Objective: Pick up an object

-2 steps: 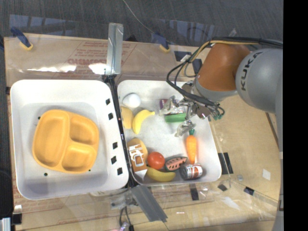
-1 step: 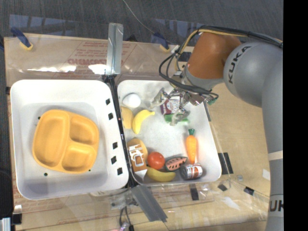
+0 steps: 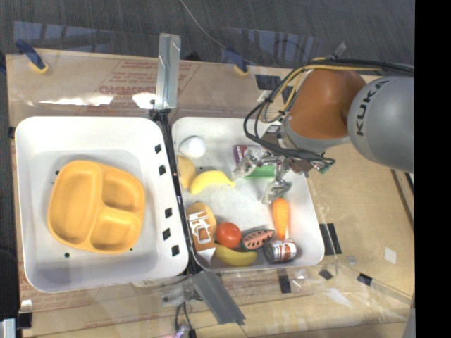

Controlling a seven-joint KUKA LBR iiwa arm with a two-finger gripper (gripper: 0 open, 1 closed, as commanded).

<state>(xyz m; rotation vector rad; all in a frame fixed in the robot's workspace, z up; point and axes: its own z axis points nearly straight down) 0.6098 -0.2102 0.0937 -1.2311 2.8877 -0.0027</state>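
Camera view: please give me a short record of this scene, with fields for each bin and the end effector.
left bin: yellow plastic divided tray
right bin: white egg-shaped ball, yellow toy banana, orange toy carrot, red toy tomato, small red can
end effector: low over right bin, near the carrot's upper end
grasp: cannot tell

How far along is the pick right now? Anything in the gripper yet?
Done: the arm has reached over the right bin, with the gripper low among the objects, above the carrot and beside the banana. In hand: nothing visibly gripped; I can't tell what the fingers are doing. Left: grasp and lift an object. The yellow tray sits in the left bin.
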